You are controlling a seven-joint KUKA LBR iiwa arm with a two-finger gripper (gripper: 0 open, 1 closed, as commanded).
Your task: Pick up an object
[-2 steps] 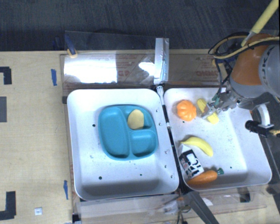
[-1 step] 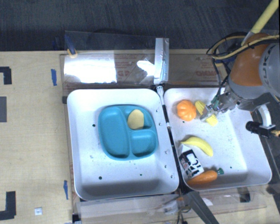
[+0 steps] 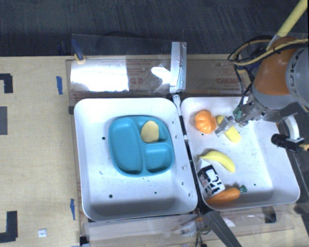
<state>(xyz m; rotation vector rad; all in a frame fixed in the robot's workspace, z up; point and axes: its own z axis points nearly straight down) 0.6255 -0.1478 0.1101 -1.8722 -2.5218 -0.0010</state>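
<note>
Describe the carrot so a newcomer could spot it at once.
Look in the right bin, at its near edge by the wall shared with the left bin. The carrot lies there beside a black-and-white box. It is long and orange with a green tip, unlike the round orange farther back.

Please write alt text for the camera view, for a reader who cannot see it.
The gripper hovers low in the right bin, beside an orange fruit and a small yellow block; a banana and carrot lie nearer. The left bin holds a blue tray.
</note>
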